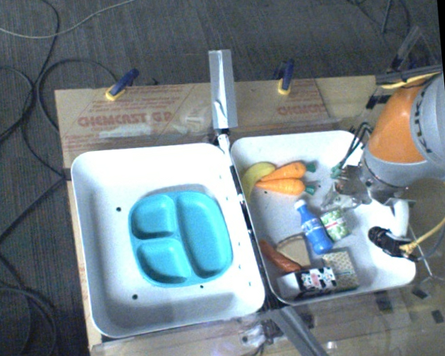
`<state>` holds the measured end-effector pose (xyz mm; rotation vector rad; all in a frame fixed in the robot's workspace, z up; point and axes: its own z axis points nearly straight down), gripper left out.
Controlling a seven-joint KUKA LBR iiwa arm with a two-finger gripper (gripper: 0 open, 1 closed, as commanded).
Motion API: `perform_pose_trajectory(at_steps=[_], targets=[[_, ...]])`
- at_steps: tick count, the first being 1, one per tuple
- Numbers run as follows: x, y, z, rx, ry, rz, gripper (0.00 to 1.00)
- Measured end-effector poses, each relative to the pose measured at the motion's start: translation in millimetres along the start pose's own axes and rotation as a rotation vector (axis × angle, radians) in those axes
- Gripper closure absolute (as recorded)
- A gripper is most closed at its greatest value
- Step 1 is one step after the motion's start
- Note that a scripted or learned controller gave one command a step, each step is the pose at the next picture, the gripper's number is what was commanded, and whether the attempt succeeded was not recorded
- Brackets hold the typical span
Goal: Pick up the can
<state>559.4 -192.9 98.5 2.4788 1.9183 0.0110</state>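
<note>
The can [334, 223], small with a green and white label, lies in the right bin [388, 275] just right of a blue bottle [314, 229]. My gripper [343, 193] hangs low over the bin's right half, directly behind the can and very close to its far end. The grey arm with its orange band [402, 129] comes in from the right above the gripper. From this view I cannot make out whether the can sits between the gripper's tips or just in front of them.
The right bin also holds two carrots [285, 179], a yellow fruit [255, 175], a reddish-brown item [280, 258], a black and white box [317, 279] and a speckled pad [339, 262]. A blue divided tray [183, 236] sits in the left bin [102, 224].
</note>
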Motion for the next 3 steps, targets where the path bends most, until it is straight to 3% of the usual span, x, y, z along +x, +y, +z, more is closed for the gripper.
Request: perform_pose_trajectory(at_steps=[1, 2, 3], targets=[[-10, -18, -49, 0.012, -0.002, -0.135, 1.00], [-10, -18, -49, 0.012, -0.001, -0.135, 0.00], [-17, -22, 3, 0.009, 0.004, -0.113, 0.00]])
